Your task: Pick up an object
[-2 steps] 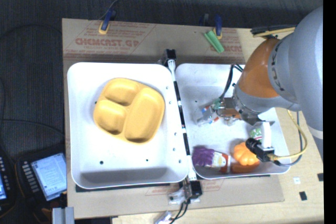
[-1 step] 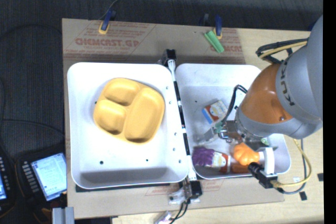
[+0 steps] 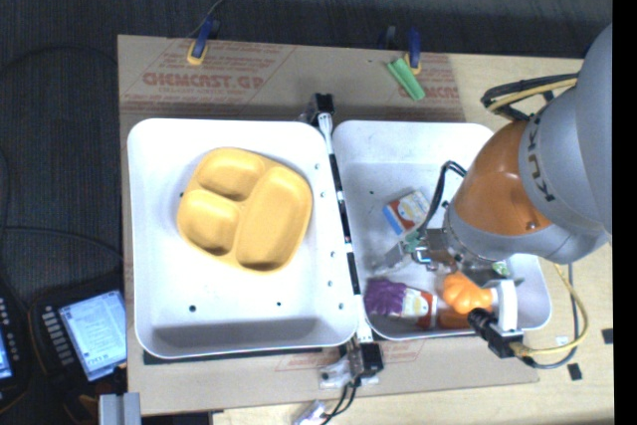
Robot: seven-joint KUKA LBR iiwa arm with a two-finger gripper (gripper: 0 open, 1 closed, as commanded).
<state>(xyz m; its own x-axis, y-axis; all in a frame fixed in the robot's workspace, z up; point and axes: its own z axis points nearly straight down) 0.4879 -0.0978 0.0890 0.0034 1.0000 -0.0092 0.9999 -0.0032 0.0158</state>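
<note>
My gripper (image 3: 410,250) is low inside the right bin (image 3: 418,136), under the orange wrist band. Just beyond it lies a small red-and-white packet (image 3: 408,208) with a blue piece (image 3: 394,218) beside it. Nearer the front wall lies a purple-wrapped item (image 3: 396,298), and an orange rounded object (image 3: 460,294) sits to its right, partly under the arm. A large yellow three-lobed object (image 3: 245,207) lies in the middle of the left bin (image 3: 149,214). The arm hides part of the right bin's floor.
The divider between the bins (image 3: 338,204) runs just left of the gripper. A green clip (image 3: 406,78) and a blue clip (image 3: 202,41) sit on the cardboard behind the bins. Cables hang off the bench's right side (image 3: 557,343).
</note>
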